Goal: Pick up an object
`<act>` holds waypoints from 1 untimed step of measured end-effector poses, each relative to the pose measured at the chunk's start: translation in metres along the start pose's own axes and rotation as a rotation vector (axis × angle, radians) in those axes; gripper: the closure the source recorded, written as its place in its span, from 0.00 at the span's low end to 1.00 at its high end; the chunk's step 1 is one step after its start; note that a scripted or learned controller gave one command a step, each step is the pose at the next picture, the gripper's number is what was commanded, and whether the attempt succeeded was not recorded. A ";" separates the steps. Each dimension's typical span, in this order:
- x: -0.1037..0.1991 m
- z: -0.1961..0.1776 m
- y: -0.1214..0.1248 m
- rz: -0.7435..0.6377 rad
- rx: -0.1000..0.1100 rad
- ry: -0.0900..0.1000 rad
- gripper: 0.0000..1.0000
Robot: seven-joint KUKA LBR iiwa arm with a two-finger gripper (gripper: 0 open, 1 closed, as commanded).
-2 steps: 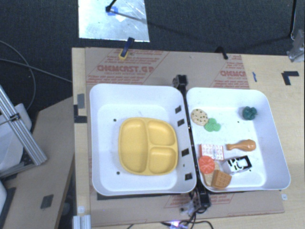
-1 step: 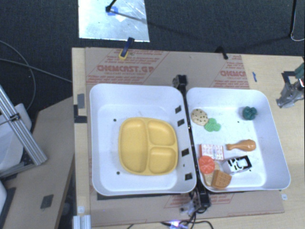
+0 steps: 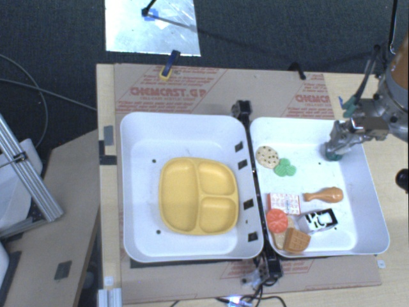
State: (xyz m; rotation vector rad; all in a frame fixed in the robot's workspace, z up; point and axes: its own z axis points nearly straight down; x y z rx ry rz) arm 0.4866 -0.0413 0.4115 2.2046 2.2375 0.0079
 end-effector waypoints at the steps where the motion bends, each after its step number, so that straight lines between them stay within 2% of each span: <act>1: -0.001 -0.131 0.055 0.008 -0.016 -0.005 1.00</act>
